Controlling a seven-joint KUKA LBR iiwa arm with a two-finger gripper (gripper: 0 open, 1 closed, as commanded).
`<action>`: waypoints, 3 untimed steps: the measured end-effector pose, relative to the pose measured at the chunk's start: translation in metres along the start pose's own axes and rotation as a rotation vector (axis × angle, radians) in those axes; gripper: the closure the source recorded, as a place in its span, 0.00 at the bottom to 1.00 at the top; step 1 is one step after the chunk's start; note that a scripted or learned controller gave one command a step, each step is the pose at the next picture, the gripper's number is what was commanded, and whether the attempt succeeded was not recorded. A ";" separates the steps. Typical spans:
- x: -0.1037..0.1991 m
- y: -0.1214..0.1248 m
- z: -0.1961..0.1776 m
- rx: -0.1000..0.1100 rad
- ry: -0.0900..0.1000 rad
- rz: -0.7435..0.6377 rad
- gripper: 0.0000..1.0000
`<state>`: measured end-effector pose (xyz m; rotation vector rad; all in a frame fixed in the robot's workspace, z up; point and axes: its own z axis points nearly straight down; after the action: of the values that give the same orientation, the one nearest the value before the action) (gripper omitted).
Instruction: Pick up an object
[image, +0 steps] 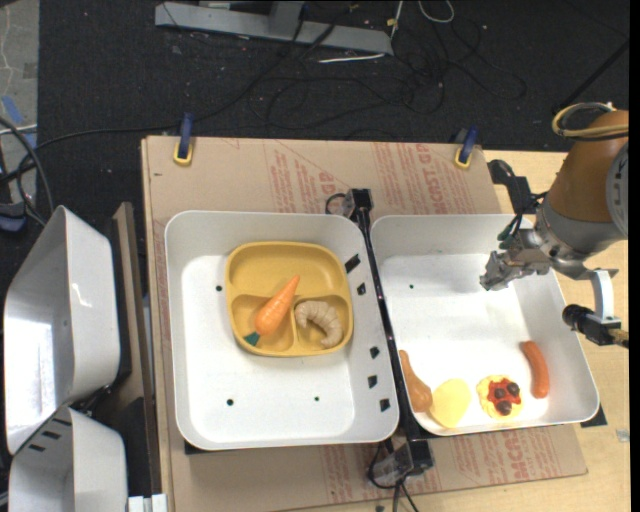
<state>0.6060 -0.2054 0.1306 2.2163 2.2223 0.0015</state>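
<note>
Grey claw (497, 277) hovers over the right bin's (470, 330) upper corner, well apart from the sausage (537, 368); finger state perhaps unreadable, cannot tell.

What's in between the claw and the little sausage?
Nothing. In the camera view, just bare white bin floor lies between the claw and the sausage.
</note>
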 end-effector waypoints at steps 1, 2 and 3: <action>-0.004 -0.008 -0.058 -0.004 -0.001 0.004 1.00; -0.001 -0.010 -0.102 -0.003 -0.001 0.001 1.00; -0.001 -0.009 -0.142 -0.003 -0.001 0.000 1.00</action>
<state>0.5968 -0.2063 0.2727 2.2145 2.2203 0.0037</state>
